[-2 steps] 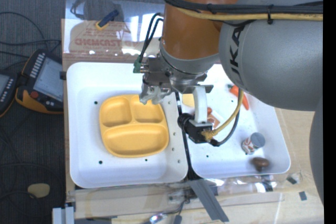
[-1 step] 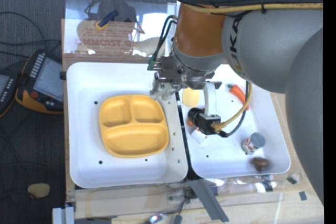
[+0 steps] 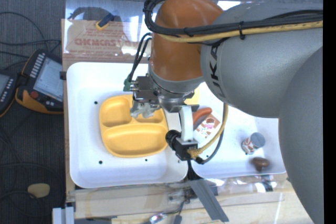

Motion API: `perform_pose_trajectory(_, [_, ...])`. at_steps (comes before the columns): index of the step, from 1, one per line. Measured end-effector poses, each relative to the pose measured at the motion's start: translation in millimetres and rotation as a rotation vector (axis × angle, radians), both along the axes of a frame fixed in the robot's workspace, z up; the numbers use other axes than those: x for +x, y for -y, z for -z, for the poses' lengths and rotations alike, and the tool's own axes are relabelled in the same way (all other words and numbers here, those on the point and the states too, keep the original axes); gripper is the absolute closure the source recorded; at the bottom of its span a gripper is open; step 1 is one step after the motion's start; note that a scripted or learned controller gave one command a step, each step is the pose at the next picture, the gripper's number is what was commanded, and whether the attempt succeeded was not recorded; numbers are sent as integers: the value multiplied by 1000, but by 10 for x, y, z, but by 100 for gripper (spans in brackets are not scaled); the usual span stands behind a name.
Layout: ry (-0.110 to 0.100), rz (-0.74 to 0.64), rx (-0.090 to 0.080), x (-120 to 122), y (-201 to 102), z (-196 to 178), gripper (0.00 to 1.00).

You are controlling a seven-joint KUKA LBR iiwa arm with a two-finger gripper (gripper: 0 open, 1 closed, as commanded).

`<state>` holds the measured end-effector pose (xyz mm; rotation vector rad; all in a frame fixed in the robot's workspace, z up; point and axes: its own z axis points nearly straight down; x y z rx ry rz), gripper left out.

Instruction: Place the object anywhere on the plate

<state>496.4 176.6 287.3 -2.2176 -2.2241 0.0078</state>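
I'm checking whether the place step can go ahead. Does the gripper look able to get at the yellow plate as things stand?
Probably yes. The gripper hangs right above the yellow plate in the left bin, and nothing lies between them. Whether it carries an object cannot be told.

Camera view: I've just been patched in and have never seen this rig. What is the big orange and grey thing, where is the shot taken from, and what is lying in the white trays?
The shot comes from one fixed camera above the bench, looking down at a slant. The big orange and grey shape is the robot arm, reaching in from the right. Its gripper hangs over the yellow plate; the arm hides whether it holds anything. The plate has compartments and lies in the left white bin. The right white bin holds the loose things: a small packet with a reddish piece beside it, a little grey and blue object and a small brown lump. Behind the bins lies a flat cardboard piece with red lettering. On the floor to the left rests a handheld control pad.
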Motion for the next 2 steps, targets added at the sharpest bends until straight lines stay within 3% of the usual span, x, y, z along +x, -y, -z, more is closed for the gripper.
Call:
perform_pose_trajectory(1, [0,0,0,0,0,0,0])
perform_pose_trajectory(2, [4,5,0,401,822,-877,0])
